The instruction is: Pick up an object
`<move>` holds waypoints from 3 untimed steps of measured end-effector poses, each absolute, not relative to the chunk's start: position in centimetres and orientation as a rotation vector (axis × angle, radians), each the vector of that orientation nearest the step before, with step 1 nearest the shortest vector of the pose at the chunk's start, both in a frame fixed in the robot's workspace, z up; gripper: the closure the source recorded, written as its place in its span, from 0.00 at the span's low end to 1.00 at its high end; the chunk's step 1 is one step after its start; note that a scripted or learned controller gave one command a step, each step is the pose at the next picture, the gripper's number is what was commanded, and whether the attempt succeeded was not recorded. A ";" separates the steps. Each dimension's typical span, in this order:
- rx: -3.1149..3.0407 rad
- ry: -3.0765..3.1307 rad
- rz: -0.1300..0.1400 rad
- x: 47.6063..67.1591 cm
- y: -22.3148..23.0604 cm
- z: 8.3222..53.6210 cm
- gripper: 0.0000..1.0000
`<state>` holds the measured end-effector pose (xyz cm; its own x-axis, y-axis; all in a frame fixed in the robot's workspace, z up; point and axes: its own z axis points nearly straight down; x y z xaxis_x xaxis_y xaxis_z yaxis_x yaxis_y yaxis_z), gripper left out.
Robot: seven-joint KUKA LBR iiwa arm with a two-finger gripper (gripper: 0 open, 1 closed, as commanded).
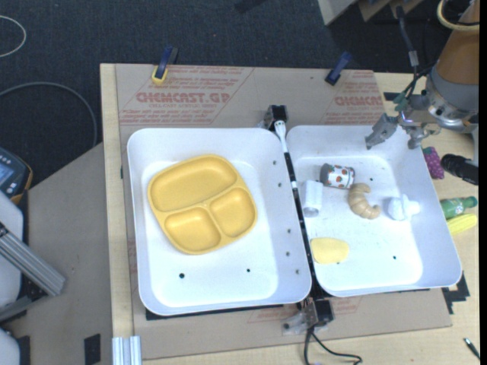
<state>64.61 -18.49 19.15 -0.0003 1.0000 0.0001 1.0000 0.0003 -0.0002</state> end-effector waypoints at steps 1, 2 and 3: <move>-2.224 -2.213 -0.010 61.2 -21.5 8.3 0.00; -2.214 -2.219 0.002 56.9 -17.0 8.4 0.00; -2.223 -2.221 -0.001 57.1 -17.3 9.5 1.00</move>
<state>57.15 -17.27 9.54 0.0007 1.0000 -0.0003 1.0000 -0.0007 0.0013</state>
